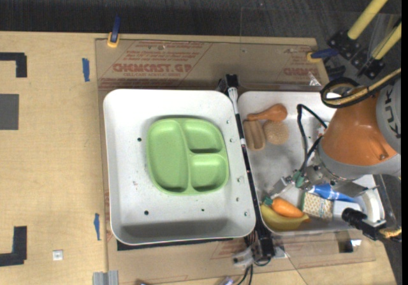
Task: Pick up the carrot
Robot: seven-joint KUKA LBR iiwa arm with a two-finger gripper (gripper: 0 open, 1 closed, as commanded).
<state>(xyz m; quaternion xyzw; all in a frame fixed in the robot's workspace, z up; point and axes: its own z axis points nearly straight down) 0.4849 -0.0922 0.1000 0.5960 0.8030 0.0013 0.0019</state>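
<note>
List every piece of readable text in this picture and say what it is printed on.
"CHEMCAST GP": red print on the protective film of the clear sheet behind the left bin.
Smaller red lines above and below it: too blurred to read.
Red print at the sheet's right corner: too blurred to read.
Packet beside the carrot: print unreadable.

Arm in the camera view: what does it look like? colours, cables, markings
The arm is grey, with a broad glossy orange band above the wrist. Black cables loop beside it, and part of dark lettering shows on the grey shell. The gripper below is metallic grey.
</note>
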